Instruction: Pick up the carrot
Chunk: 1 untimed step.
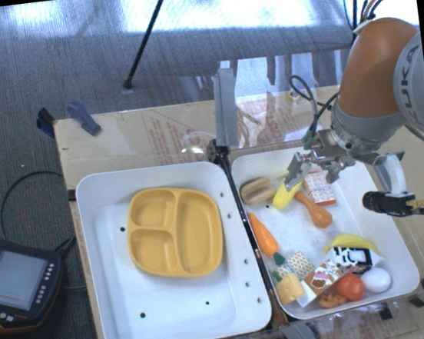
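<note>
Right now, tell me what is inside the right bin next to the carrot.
In the right bin, the carrot lies near the left wall. A hot dog bun sits above it; packets and a tomato crowd the bottom. The gripper covers part of the top.

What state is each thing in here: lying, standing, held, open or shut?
Carrot: lying loose in the right bin, by its left wall.
Yellow tray: flat in the left bin, nothing in its compartments.
Hot dog: lying loose.
Banana: lying loose.
Gripper: above the right bin, not at the carrot.
</note>
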Tool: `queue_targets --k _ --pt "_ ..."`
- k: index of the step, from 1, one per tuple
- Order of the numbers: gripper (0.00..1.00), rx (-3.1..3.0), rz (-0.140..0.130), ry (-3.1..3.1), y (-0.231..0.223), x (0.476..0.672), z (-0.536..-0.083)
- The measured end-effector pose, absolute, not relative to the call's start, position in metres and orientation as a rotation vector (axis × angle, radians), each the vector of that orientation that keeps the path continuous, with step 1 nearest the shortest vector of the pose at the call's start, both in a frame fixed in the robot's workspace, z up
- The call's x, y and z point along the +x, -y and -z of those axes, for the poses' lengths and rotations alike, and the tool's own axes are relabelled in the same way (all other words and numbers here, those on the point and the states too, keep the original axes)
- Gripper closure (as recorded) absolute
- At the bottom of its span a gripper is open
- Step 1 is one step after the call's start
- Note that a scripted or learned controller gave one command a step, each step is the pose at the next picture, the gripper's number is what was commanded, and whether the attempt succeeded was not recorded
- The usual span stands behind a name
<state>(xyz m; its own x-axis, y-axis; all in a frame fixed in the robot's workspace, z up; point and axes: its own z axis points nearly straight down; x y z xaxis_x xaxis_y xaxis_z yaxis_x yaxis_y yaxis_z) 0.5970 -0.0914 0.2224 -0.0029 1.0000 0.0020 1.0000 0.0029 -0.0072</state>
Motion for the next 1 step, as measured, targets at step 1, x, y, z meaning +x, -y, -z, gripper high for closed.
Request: queue_targets --k 1 --pt "0.00 -1.838 0.006 2.555 0.0858 0.5578 -0.1121"
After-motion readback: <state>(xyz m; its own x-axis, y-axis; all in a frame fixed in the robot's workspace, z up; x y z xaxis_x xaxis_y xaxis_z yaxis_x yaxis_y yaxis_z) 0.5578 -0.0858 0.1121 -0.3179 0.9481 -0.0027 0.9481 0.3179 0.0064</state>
